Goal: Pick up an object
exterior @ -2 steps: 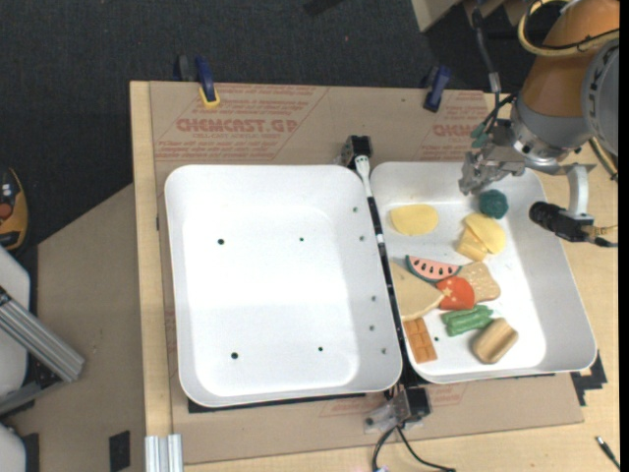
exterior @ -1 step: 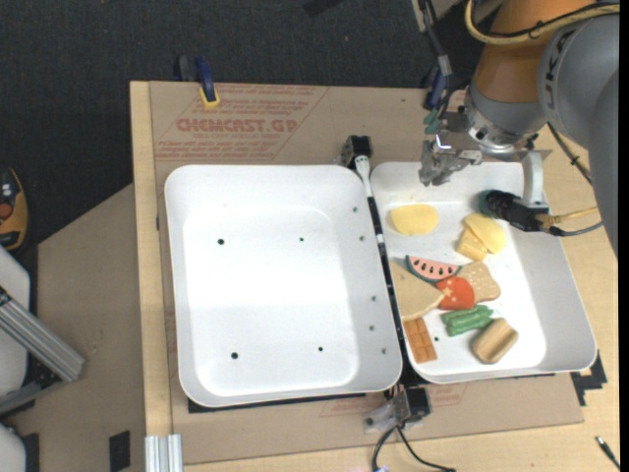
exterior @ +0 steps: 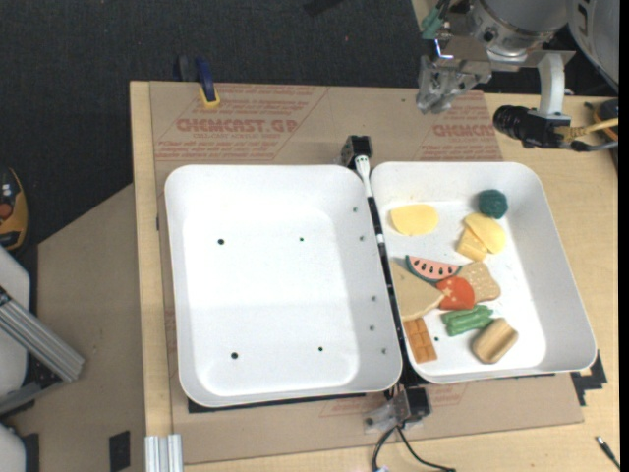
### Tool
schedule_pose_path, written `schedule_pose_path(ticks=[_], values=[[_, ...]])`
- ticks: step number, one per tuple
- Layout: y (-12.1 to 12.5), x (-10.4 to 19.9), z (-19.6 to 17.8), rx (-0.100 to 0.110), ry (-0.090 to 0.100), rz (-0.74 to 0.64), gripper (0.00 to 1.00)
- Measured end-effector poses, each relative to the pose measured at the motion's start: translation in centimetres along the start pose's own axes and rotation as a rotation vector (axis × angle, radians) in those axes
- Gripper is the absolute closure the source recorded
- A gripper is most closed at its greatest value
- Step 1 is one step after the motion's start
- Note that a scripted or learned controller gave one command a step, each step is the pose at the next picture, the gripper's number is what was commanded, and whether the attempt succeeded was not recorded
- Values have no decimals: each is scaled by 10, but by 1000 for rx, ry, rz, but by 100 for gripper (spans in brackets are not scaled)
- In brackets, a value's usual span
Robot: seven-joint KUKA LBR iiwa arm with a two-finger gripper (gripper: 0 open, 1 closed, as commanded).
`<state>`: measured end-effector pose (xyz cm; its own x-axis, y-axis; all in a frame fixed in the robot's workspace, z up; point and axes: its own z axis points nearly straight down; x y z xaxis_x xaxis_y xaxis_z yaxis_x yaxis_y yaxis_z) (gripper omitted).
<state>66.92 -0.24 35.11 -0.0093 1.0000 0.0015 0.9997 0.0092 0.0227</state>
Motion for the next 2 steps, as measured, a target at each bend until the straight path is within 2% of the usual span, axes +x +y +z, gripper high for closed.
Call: schedule_pose_path(ticks=[1,2], values=[[2,79,-196,-1,2,1,100],[-69,116,-186,26,0,4,100]])
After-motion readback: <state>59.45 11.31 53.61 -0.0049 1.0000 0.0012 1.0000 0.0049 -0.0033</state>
